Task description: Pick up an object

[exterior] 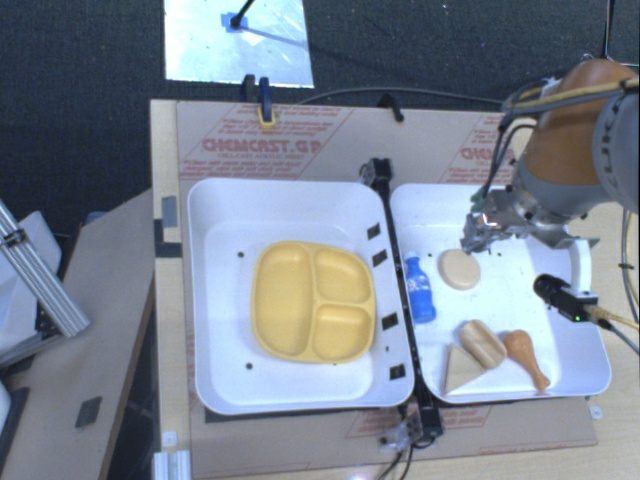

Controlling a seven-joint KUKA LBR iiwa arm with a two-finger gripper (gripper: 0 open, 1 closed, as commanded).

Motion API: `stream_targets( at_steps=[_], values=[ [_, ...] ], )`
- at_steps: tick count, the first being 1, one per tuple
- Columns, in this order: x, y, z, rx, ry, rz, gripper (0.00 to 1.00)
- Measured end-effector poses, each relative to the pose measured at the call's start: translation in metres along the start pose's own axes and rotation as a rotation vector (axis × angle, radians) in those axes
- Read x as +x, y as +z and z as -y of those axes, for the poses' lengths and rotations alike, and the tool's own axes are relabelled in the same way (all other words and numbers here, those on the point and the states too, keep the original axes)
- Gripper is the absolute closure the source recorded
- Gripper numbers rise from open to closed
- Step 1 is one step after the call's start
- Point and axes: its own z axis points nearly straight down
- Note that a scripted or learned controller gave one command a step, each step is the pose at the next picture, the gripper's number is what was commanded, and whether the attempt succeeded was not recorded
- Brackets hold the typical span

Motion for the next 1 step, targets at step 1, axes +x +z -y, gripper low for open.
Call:
stream_targets(
  at_steps=[1],
  values=[
    [0.0567, 0.0, -0.0261, 0.0, -0.001, -0.001, 1.0]
  ],
)
